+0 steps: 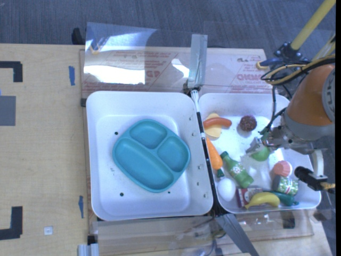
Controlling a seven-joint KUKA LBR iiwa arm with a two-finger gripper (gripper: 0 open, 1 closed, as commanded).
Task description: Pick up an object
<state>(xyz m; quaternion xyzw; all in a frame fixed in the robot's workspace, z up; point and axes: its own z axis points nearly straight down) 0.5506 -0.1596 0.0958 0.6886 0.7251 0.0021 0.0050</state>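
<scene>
1. The gripper (262,145) reaches in from the right and sits low in the right bin (229,103). It is right over a small green round object (260,154). Whether it is clenched or released cannot be told, and nothing is clearly seen in its grasp.
2. The green round object lies near the middle of the right bin, touching or just under the gripper tip.
3. Just behind the gripper, toward the bin's far wall, lies a dark brown ball (248,123).
4. To the right of the green object is a pink-and-white round piece (281,169). Below that piece stands a small green can (287,186).
5. Left of the gripper lies a green bottle (236,169), tilted on the bin floor.
6. Along the left wall of this bin lie an orange carrot (214,154) and a white egg (226,188).
7. Near the far left corner of this bin is an orange-red piece (217,123) on a yellow slice (212,133).
8. At the near edge lies a yellow banana (264,199).
9. The left bin (101,185) holds a teal divided plate (151,154) with three compartments.
10. Both bins rest on the wooden bench (37,143). The arm (314,103), with its orange band, stands over the right bin's right side.
</scene>
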